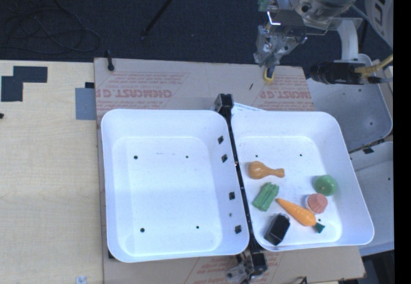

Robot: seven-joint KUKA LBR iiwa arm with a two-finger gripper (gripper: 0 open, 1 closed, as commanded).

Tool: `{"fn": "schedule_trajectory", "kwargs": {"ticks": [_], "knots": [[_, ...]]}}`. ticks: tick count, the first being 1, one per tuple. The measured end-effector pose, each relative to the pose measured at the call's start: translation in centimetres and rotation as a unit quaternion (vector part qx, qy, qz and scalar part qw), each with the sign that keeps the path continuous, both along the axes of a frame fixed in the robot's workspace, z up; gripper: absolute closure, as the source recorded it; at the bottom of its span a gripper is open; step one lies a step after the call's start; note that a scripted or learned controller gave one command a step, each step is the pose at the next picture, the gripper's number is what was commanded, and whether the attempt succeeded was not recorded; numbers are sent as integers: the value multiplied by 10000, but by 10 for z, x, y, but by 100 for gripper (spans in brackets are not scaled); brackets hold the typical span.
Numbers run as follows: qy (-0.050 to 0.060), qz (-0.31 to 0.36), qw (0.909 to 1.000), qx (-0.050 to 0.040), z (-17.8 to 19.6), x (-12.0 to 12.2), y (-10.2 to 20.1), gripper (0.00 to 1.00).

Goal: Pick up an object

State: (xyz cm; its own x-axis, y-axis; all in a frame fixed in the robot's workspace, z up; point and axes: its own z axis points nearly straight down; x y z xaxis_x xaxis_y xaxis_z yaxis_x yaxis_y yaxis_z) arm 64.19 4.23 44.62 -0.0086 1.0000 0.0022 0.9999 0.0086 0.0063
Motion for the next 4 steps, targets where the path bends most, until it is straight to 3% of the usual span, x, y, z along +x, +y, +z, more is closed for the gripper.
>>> {"fn": "schedule_trajectory", "kwargs": {"ticks": [1, 2, 4], "knots": [[-1, -8, 10000, 0, 98, -16, 69, 100], [58, -4, 10000, -8, 83, 2, 155, 100], [94, 35, 9999, -34, 102, 1, 154, 100]]}}
